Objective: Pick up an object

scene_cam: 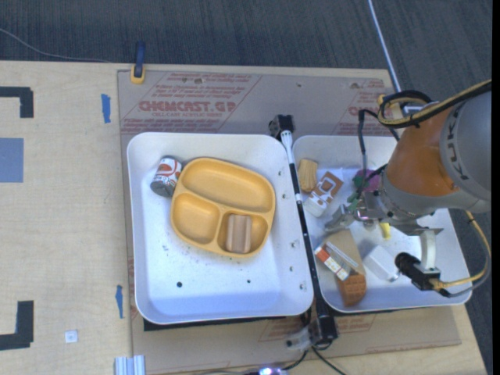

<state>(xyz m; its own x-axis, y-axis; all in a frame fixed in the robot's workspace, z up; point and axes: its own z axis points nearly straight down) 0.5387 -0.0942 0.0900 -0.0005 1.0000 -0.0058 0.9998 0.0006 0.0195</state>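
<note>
Claw (353, 212) sits low in the right bin (457, 283), at about nine o'clock from my arm's orange band (418, 162); I cannot tell how it is set. Clutter lies at its seven o'clock: a small box (333, 258) and a brown block (353, 288). At nine o'clock, the left bin (211, 299) holds a yellow tray (221, 206) and a can (165, 176).

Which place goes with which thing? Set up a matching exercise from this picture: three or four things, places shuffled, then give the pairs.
Things:
1. crushed drink can
2. yellow three-compartment plastic tray
3. tan rectangular block
4. brown round-ended chunk

Places:
A. inside a tray compartment
B. right bin, near edge
C. left bin, middle
D. left bin, beside the tray's far-left corner

Pairs: 1-D, 2-C, 3-A, 4-B
</note>
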